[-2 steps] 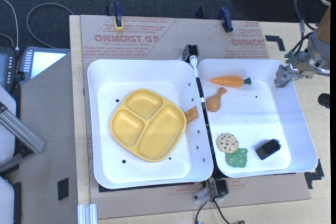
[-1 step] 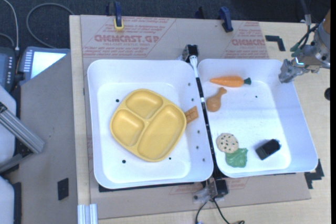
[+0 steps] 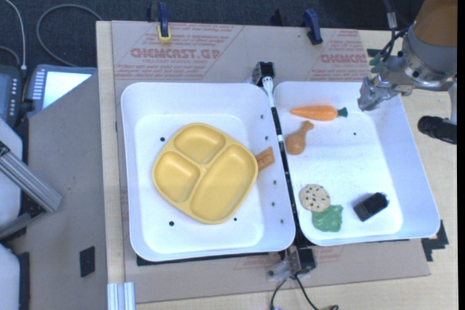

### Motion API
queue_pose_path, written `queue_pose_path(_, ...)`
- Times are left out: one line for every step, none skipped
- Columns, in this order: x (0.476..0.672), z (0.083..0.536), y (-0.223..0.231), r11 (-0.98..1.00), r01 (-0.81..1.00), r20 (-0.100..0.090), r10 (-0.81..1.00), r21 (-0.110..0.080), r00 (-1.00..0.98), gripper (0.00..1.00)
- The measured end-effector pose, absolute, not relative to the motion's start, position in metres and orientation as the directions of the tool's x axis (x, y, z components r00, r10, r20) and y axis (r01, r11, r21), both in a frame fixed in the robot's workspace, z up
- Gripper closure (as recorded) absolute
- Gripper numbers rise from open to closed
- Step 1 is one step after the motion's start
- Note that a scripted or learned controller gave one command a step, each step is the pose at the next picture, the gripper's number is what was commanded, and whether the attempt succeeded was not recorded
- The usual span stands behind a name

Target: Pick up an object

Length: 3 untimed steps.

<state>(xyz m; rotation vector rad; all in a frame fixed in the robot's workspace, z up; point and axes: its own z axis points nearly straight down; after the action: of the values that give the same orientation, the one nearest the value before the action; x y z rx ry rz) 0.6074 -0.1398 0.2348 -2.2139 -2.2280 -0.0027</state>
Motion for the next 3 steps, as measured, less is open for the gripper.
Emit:
queue_pose_path(0.625,0.24,-0.087,0.005,1.0,-0.001,1.0,0.004,-0.005,1.0)
queue_pose_path(0.63,0.245,-0.038,0.005,1.0,0.0,1.0,0.004,-0.005,1.0)
queue_pose_path(0.635,0.242,0.022,0.004,1.0,0.0,1.0,0.003,-0.004,1.0)
